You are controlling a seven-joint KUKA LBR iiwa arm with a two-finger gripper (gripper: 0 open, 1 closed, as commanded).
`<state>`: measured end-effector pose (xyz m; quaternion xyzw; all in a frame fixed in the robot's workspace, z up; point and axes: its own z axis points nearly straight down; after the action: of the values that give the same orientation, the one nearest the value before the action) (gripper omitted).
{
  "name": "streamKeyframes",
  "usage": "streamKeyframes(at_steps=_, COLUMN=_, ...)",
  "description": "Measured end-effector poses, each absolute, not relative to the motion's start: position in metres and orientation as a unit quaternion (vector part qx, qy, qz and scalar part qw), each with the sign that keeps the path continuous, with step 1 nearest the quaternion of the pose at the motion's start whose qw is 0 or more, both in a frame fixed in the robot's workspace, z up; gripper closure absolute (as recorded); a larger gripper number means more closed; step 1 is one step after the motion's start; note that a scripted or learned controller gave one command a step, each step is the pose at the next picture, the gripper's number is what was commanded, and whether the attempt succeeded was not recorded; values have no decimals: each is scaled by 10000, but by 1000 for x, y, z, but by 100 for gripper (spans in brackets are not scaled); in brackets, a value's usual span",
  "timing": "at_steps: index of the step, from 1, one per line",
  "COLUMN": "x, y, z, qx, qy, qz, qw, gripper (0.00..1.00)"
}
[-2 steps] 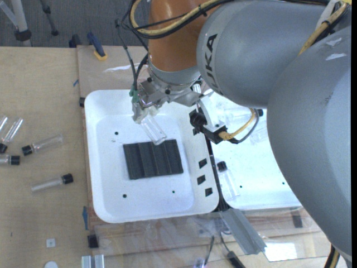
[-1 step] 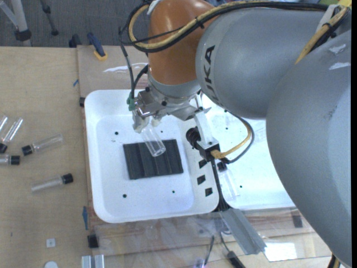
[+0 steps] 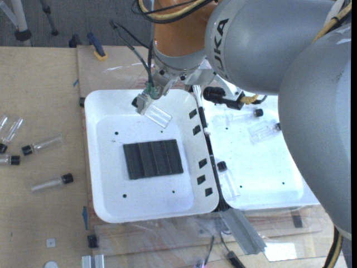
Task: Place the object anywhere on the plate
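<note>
The hand point(image 3: 146, 100) is hovering over the left bin's point(image 3: 100, 205) far edge, clamping a clear vial point(image 3: 155, 115) between its fingers. The vial is hanging just beyond the dark ridged plate point(image 3: 153, 158), not touching it.

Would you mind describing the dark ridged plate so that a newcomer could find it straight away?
Look at the left white bin of the two side by side. On its floor, slightly below the middle, lies the plate, a flat dark grey rectangle with ridges running along its short direction. It is the bin's one large dark thing; the clear vial near the gripper is transparent.
</note>
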<state>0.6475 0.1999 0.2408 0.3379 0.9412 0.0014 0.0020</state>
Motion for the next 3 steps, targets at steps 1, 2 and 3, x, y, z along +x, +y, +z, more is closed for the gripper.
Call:
streamKeyframes(at_steps=1, x=632, y=223, z=253, qx=1859, qy=9826, qz=11, qw=10, gripper=100)
streamKeyframes(at_steps=2, x=652, y=225, z=199, qx=51, qy=10000, qz=8, qw=-1, gripper=100)
streamKeyframes(at_steps=3, x=631, y=225, z=195, qx=-1954, qy=9807, qz=10, qw=5, gripper=100)
